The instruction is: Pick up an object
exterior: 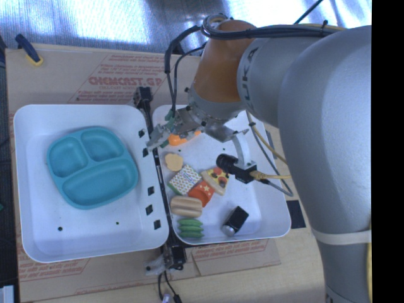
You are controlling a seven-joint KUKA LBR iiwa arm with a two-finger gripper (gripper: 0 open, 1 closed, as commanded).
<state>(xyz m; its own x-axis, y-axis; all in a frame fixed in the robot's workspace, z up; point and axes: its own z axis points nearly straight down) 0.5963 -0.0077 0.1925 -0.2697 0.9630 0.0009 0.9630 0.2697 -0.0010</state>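
My gripper (169,132) hangs low over the far left corner of the right bin (278,223), close to the divider between the bins. A small orange toy (177,141) lies right beside its tip; whether they touch is unclear. Below it in the same bin lie a tan round piece (173,162), a green-and-white checked block (184,179), a red piece (201,193), a yellow wedge with red spots (217,180), a bun-like toy (185,206), a green pod (190,227) and a black block (235,219).
The left bin (25,169) holds a blue divided plate (93,166). The grey arm with its orange band (221,62) covers the right bin's far right part. Cardboard (120,74) lies under both bins.
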